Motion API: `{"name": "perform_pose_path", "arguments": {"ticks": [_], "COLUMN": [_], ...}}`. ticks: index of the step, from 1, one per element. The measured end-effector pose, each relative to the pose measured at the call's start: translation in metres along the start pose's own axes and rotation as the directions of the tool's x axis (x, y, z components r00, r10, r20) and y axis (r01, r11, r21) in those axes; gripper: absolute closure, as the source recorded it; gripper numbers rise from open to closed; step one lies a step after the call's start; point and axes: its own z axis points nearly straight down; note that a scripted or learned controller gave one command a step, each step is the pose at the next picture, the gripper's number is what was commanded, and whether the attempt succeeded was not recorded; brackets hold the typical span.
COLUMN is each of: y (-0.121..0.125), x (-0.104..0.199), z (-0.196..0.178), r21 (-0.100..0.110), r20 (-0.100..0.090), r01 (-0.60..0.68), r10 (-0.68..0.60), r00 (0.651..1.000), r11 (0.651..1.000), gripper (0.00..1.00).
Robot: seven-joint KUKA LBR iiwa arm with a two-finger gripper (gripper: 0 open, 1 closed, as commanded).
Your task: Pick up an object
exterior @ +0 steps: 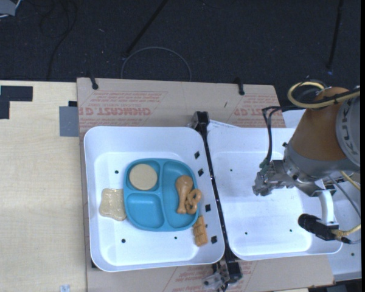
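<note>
The gripper (263,184) is low over the right bin (243,248), near that bin's middle. It looks dark and small from up here, and I cannot tell how it is set or whether it has anything in it. Behind it comes the arm (319,139), grey with an orange part, reaching in from the right side. A black cable (269,135) runs up from near the gripper. All the things to pick up lie in the left bin (103,145), well away from the gripper. A blue tray (147,213) with 3 parts sits in the middle of that bin. A round tan cookie (142,176) lies in the tray's top left part. A brown pretzel (188,194) lies in the tray's right part. A pale bread slice (112,204) lies on the bin floor, touching the tray's left edge. A small brown piece (199,230) lies just beside the tray's lower right corner. Both bins rest on a cardboard sheet (146,102).
</note>
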Motion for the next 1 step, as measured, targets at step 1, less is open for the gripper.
{"name": "perform_pose_path", "arguments": {"ticks": [1], "y": [0.0007], "x": [-0.0009], "z": [-0.0476], "r21": [0.000], "r20": [0.000], "r01": [-0.001], "r10": [0.001], "r00": [1.000], "r11": [1.000], "gripper": [1.00]}}
